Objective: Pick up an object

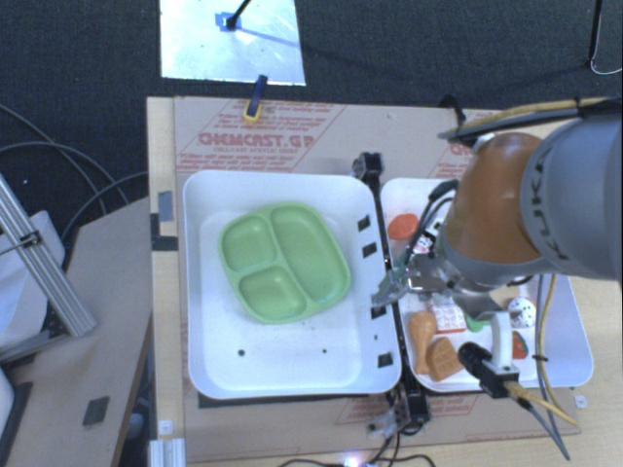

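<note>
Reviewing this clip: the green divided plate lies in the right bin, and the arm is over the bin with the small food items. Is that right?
Not quite. The camera view shows the green divided plate in the left bin, not the right one. The rest holds: the arm is over the right bin, where the small food items lie.
</note>
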`<state>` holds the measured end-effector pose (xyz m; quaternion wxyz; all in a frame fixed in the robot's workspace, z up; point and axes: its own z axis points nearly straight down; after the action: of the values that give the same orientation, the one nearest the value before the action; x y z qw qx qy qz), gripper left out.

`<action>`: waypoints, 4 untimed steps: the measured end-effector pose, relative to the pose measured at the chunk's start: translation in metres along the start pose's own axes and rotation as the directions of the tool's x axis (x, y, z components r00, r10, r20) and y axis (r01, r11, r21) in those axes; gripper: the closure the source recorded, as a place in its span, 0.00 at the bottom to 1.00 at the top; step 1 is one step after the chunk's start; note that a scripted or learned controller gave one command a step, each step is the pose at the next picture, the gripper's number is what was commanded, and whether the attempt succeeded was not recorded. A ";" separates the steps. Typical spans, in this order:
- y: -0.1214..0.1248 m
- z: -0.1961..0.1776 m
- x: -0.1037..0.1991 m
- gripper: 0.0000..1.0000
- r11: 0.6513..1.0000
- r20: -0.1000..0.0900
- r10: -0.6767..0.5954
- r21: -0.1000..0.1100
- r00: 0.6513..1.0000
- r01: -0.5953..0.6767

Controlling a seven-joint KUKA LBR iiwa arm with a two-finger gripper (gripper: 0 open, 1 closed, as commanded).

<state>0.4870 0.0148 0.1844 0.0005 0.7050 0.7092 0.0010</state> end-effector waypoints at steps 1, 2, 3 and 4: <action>-0.001 0.000 -0.096 0.00 1.000 0.004 0.014 0.000 1.000 -0.014; 0.002 0.100 -0.106 0.00 1.000 0.007 0.007 -0.011 1.000 -0.006; 0.001 0.089 -0.103 1.00 1.000 0.001 0.004 -0.005 1.000 -0.004; 0.003 -0.005 -0.019 1.00 1.000 -0.003 -0.008 -0.009 1.000 0.008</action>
<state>0.4905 -0.0046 0.1895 0.0025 0.7021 0.7120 0.0054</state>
